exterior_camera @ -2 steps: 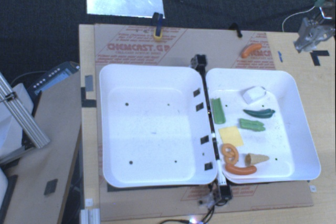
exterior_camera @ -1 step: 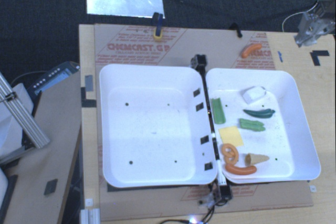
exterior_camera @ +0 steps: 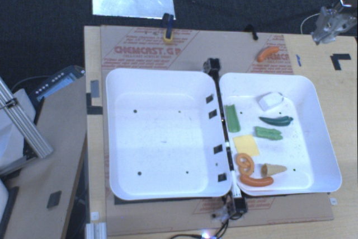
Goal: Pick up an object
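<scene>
While I am watching from the overhead camera, the bench (exterior_camera: 313, 207) is lying well below and to the left of the gripper (exterior_camera: 333, 24), which is hanging near the frame's upper right corner, off past the bins. I cannot tell from here whether it is released or clenched, and nothing is showing in its grasp. The left bin (exterior_camera: 162, 78) is sitting farthest from the tool, and the right bin (exterior_camera: 316, 115), nearer to it, is holding every candidate. I am leaning toward the white block (exterior_camera: 271, 100), which is lying closest to the gripper, near the bin's far wall. It is looking light, chunky and fairly stiff, so I am judging that a pinch across its short sides would hold. Farther from the tool, the yellow square (exterior_camera: 246, 145) and the green strip (exterior_camera: 232, 118) are lying flat and looking thin and hard to get under, with the strip hugging the divider wall. The dark green pepper (exterior_camera: 276, 120) and the green pod (exterior_camera: 268, 132) are sitting just beyond the block, probably light and smooth. The orange sausage (exterior_camera: 256, 181), the cone (exterior_camera: 273, 169) and the pretzel ring (exterior_camera: 244, 162) are crowding the corner farthest from the tool. Open floor is lying on the block's tool side, so I am expecting a clear descent there.
</scene>
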Controlling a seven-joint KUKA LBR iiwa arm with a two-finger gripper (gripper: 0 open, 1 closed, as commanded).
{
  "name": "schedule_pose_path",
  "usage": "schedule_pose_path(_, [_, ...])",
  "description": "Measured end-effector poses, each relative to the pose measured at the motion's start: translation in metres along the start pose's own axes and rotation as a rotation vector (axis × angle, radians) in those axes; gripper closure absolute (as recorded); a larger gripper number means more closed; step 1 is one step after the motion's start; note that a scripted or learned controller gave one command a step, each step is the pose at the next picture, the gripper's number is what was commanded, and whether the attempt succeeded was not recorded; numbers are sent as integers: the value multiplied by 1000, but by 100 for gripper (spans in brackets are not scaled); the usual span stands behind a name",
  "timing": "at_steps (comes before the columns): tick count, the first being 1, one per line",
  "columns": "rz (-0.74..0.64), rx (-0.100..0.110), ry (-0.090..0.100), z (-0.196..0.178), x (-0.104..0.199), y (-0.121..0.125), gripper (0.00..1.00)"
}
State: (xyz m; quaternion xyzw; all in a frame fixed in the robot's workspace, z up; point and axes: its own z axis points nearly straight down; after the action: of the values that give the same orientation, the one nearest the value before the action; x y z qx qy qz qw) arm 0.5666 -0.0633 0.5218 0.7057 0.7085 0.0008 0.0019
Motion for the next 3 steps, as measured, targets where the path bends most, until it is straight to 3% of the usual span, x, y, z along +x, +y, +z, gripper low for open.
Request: schedule_pose_path(3, [2, -1, -1, 11, -9, 56, 100])
